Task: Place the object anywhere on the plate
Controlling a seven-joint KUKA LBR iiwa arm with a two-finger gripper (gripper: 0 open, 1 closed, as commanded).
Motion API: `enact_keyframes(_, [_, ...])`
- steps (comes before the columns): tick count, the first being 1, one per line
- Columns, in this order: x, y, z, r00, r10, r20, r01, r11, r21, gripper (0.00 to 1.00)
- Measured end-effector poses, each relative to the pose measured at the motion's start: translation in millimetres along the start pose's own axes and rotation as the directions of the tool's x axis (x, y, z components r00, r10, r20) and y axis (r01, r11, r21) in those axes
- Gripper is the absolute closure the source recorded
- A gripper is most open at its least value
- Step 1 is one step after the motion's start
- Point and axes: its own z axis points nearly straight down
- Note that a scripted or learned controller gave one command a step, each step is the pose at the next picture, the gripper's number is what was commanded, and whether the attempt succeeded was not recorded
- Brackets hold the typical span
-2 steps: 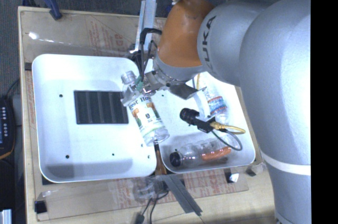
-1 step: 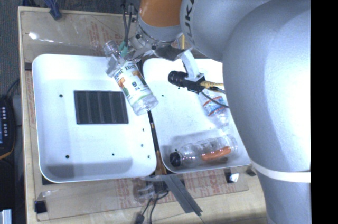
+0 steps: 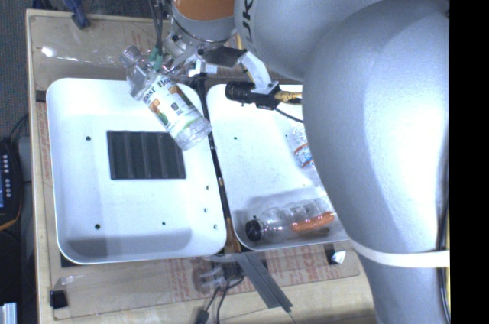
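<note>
A clear plastic bottle (image 3: pixel 174 110) with a white, green and orange label hangs tilted over the upper right part of the left bin (image 3: pixel 69 162), cap end toward the upper left. My gripper (image 3: pixel 170 64) is shut on its upper part, just below the orange wrist band. The plate (image 3: pixel 145 155) is a dark grey ribbed rectangle lying flat in the middle of the left bin. The bottle's lower end sits just above and to the right of the plate's top right corner.
In the right bin (image 3: pixel 244 162), a clear bottle with a black cap (image 3: pixel 286 223) lies along the near wall, and another clear item (image 3: pixel 302 152) sits half hidden by the arm. A black cable fitting (image 3: pixel 248 95) juts out from the wrist.
</note>
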Motion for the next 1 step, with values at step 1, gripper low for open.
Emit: enact_keyframes(1, [-0.3, 0.2, -9.5, 1.000, -0.003, 0.000, 0.003, 1.000, 0.002, 1.00])
